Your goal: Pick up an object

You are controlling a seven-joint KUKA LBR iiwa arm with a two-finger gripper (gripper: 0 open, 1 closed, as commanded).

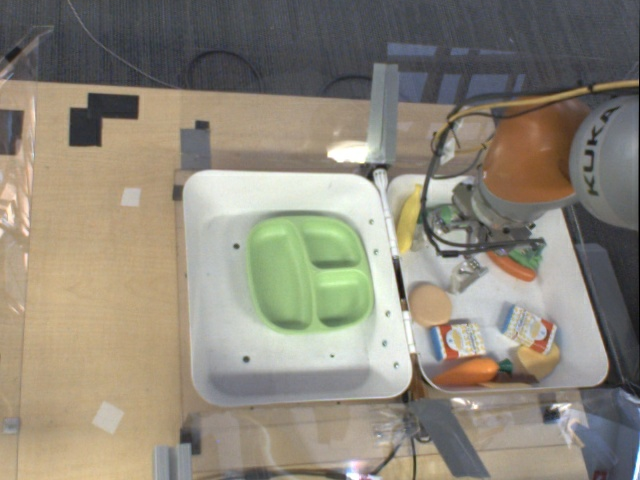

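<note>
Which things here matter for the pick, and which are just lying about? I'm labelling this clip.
In play:
gripper
right bin
banana
carrot
second carrot
round tan item
two small cartons

Lying about:
left bin
green divided plate

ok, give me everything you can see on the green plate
The green plate is a light green, plastic-looking divided tray with rounded corners: one long compartment on the left, two smaller ones on the right. It lies flat, slightly turned, near the middle of the left bin, right side up. Only the bin floor touches it.
</note>
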